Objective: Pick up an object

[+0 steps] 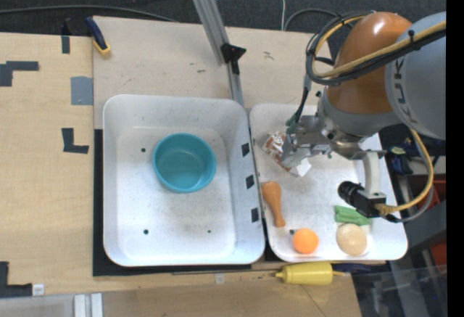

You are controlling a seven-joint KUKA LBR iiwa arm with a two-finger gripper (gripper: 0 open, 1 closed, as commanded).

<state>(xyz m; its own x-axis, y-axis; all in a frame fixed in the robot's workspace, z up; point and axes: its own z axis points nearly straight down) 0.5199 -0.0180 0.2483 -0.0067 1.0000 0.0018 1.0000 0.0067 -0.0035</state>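
The arm point(384, 76) leans over the right bin point(319, 196), surely because the small things lie there. Two bins; the left bin point(123, 185) has one teal bowl point(184, 162). The gripper point(296, 152) hangs over a crumpled wrapper point(275, 143); whether it is spread, I cannot tell. Nearby: one drumstick point(273, 201), one orange ball point(305, 241).

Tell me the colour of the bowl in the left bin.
Teal bowl, clearest in the camera view.

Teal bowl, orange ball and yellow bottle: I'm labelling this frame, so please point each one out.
teal bowl point(184, 162): camera view, on its inner floor, left bin.
orange ball point(305, 241): camera view, on its top, right bin.
yellow bottle point(310, 273): camera view, mid-body, just below the right bin.
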